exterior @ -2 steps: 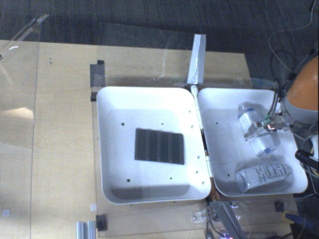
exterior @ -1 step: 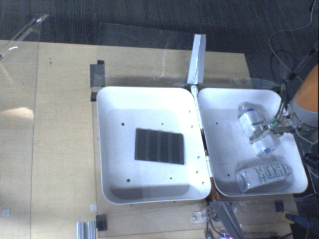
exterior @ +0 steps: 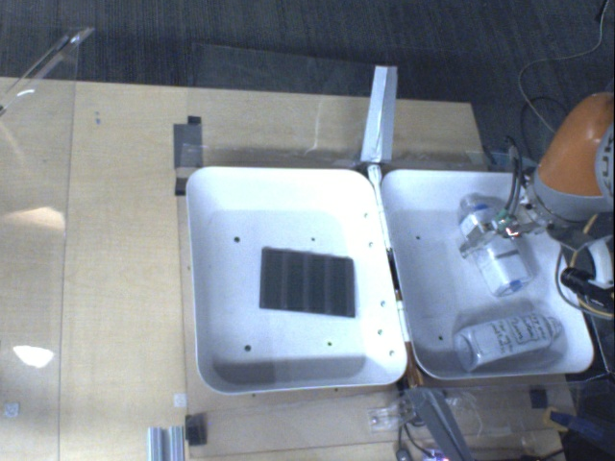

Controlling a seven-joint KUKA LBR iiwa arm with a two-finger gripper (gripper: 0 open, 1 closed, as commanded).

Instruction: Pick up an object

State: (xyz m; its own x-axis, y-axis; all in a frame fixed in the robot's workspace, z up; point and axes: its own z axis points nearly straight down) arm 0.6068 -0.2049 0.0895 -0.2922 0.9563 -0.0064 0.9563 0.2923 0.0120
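Note:
In the right bin (exterior: 423,257) a clear plastic bottle (exterior: 498,262) lies on its side, its cap end pointing to the back left. My gripper (exterior: 507,224) reaches in from the right and hangs over the upper part of that bottle, close to it or touching it. The grey arm with its orange band (exterior: 577,157) covers the bin's back right corner. Near the front wall of the same bin lies a grey, remote-like object with rows of buttons (exterior: 509,339). A dark ribbed rectangular pad (exterior: 307,281) lies flat in the middle of the left bin (exterior: 221,219).
A metal strip (exterior: 380,113) stands up behind the seam between the two bins. Black cables (exterior: 581,291) hang along the right bin's right wall. A clear sheet (exterior: 38,257) covers the bench to the left.

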